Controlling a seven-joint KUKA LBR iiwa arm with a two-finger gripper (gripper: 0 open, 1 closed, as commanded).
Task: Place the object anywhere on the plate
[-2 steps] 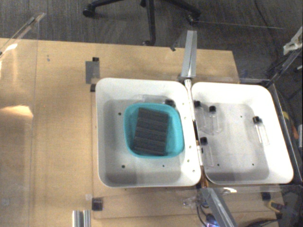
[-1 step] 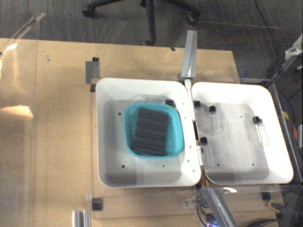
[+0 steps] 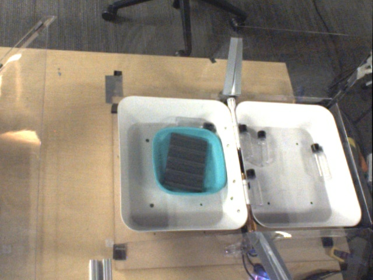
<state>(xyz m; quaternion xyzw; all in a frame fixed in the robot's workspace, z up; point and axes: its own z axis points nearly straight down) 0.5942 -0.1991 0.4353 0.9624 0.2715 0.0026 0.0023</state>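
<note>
Wooden bench (image 3: 58, 185) on grey carpet (image 3: 64, 10); dark block (image 3: 185, 163) lies on teal plate (image 3: 218, 169)

Arm's colours, markings: cannot tell. Thin dark cables (image 3: 345, 84) at right edge, white connector (image 3: 365, 70).

Grey carpet floor (image 3: 70, 4) up top, black office chair base (image 3: 180, 7) parked on it, light wooden bench (image 3: 58, 174) catching some glare on the left.

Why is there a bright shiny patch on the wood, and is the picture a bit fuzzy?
In the camera view, light glares off the clear sheet on the bench's left; the whole picture is soft, so the dark ridged block on the teal plate looks smudgy, and the left bin shows grey shadow inside.
</note>
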